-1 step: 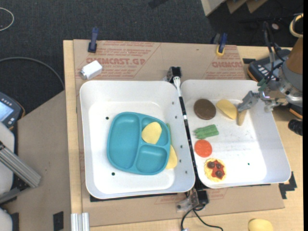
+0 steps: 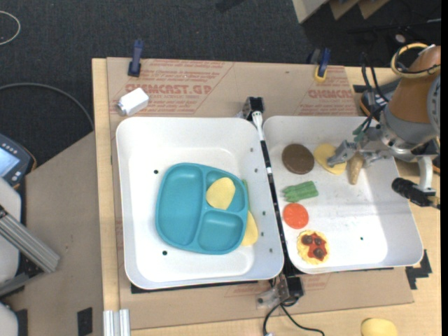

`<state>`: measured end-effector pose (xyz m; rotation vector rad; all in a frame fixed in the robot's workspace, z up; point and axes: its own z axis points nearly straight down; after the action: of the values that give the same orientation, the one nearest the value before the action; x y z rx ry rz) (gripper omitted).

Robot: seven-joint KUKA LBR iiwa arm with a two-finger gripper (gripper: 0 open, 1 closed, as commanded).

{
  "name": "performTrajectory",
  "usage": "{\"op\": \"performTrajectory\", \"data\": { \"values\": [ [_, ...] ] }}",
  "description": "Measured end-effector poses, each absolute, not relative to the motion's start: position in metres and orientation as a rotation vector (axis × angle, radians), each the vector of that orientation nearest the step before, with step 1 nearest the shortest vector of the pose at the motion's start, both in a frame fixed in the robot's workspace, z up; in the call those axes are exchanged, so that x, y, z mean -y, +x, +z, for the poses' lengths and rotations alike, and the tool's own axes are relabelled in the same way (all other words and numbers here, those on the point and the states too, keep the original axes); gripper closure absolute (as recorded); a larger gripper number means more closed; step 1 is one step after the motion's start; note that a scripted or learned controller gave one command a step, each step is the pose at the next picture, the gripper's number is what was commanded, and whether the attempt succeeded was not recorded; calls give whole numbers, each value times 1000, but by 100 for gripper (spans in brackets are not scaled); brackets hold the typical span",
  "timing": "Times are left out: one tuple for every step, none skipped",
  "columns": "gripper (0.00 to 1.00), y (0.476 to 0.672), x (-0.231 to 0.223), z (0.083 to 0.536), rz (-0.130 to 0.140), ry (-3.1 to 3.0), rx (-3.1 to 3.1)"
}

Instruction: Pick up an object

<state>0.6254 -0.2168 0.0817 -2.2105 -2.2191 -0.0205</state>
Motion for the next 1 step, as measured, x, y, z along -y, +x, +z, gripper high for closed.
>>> {"op": "performTrajectory", "data": {
  "values": [
    [0,663,216,86,-10,-2202,2213]
  ]
}}
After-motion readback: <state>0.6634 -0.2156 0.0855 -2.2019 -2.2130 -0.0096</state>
